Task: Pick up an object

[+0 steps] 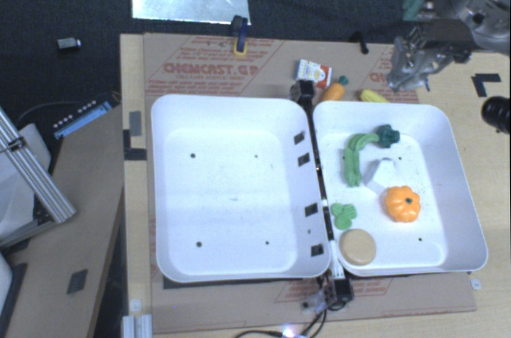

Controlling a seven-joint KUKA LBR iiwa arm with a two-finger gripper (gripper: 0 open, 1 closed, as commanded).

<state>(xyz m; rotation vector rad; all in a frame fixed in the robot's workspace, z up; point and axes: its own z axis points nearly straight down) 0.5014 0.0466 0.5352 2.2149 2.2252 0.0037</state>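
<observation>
The right bin point(459, 169) holds several toy foods: a long green vegetable point(355, 154) with a dark green end point(386, 136), an orange pumpkin point(402, 204), a small green leafy piece point(344, 215) and a tan round disc point(357, 247). A white piece point(383, 171) lies between the green vegetable and the pumpkin. My gripper point(407, 73) hangs at the upper right, above the bench beyond the right bin's far rim. It stands well above the objects with nothing between its fingers.
The left bin point(231, 184) sits beside the right one, joined by black clips along the divider point(313, 176). Behind the bins lie a small carton point(312, 72), an orange piece point(333, 92) and a yellow piece point(372, 97). A yellow clamp point(239, 37) stands at the back.
</observation>
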